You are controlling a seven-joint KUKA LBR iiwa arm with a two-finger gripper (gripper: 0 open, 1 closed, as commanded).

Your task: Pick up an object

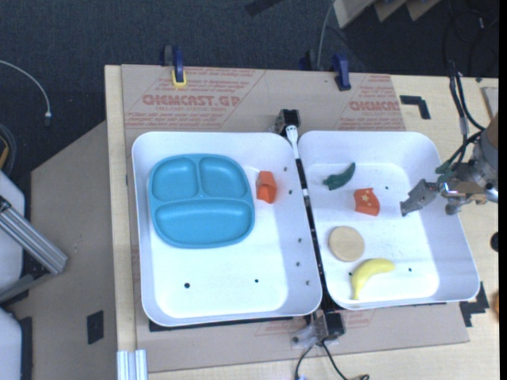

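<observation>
- Nothing is lifted yet; all the picking is left.
- Gripper hangs over the right bin; whether it is spread or pressed together, I cannot tell.
- Nearest object: strawberry, just beside it.

The brown board under the two white bins carries red print along its far edge. Up and to the left of the gripper, across the bins, one line reads roughly "CHEMCAST GP", with smaller unreadable lines beneath. Nearer the gripper, just above it, the same print repeats, partly cut off.
</observation>
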